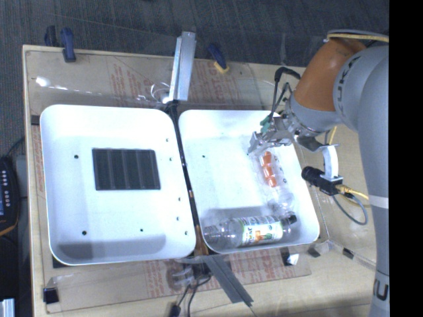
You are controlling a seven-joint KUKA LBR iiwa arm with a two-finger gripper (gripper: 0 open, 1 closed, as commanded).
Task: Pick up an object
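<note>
While the bench point(59, 68) is a flat pale board with faint red printing too small to read, the arm point(350, 78) reaching in from the right is smooth grey metal with a glossy orange band above its wrist. Two shallow white bins with rounded corners sit side by side on the board, touching along a dark seam. The left bin point(66, 236) is matte plastic and holds a dark, ribbed rectangular panel point(125, 169) lying flat near its middle. The right bin point(211, 177) holds two clear plastic bottles. One bottle point(248, 232) lies on its side along the near wall, its white label carrying orange and green print that cannot be read. The other, a smaller bottle point(272, 174) with an orange label, lies lengthwise along the right wall, its far end just under the gripper point(264, 136). That gripper hangs low over the far right part of the bin; whether its pincer is spread or closed cannot be told from this angle. Blue clamps point(66, 45) grip the far edge of the bench.
</note>
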